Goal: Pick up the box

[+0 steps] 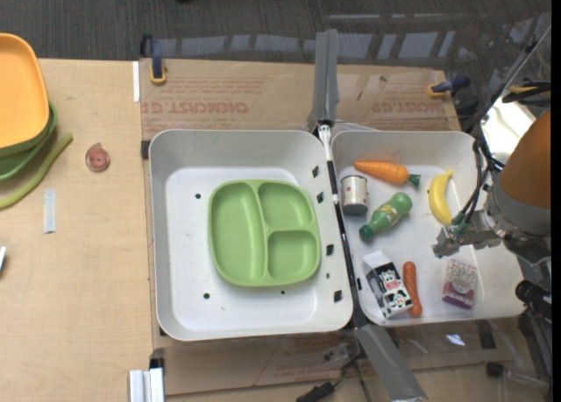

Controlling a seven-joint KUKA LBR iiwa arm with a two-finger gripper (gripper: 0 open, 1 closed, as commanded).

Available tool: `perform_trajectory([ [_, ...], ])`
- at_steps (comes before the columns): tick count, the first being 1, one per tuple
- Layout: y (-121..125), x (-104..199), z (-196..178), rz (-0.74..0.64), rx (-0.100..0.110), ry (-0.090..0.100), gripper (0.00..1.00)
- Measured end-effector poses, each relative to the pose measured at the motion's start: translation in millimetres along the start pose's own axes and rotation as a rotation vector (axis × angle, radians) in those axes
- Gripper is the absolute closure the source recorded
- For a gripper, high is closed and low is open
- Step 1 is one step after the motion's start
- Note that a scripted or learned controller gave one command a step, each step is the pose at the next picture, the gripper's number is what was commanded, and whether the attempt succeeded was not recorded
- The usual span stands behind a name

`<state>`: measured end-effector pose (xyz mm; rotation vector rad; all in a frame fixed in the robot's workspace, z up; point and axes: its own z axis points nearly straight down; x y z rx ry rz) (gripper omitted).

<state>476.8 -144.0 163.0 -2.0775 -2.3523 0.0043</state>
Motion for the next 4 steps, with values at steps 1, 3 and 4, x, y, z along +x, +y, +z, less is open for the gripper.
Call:
perform_trajectory([
  [1, 0, 0, 0, 0.000, 0.000, 0.000, 0.00],
  [3, -7, -58, 63, -0.085, -0.003, -0.001, 1.00],
  [4, 1, -1, -9, 0.057, -0.002, -0.001, 1.00],
])
